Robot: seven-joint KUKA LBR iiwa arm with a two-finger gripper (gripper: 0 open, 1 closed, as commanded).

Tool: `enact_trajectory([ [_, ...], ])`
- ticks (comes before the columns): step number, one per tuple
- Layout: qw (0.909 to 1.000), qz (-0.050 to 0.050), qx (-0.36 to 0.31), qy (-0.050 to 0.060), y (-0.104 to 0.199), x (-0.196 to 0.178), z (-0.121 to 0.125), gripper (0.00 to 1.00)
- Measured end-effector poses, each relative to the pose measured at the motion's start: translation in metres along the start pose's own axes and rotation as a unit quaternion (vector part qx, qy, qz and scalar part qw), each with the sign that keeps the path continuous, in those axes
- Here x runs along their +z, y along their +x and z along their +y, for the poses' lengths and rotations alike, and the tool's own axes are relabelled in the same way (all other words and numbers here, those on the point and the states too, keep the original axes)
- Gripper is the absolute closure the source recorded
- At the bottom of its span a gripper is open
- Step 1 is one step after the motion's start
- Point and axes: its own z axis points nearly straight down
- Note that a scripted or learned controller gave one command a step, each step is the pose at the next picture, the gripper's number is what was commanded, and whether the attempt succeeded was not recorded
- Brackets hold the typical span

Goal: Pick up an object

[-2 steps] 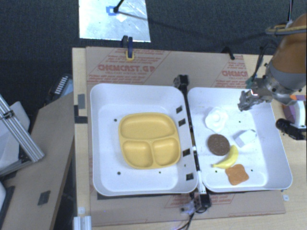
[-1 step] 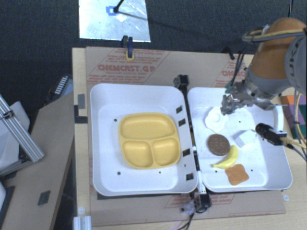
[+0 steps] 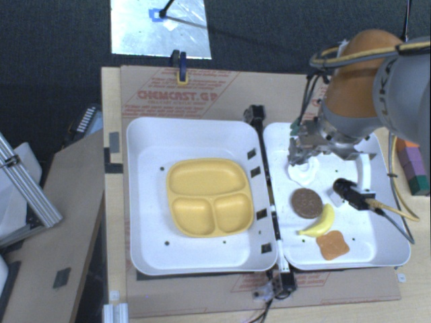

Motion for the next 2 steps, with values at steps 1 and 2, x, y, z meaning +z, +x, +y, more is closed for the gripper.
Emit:
enact_trajectory([
  [1,1.0,0.0,0.0,0.0,0.048,0.003,-0.011,1.0],
  [2,1.0,0.0,-0.001,-0.001,0.112,-0.008,-0.016,1.0],
])
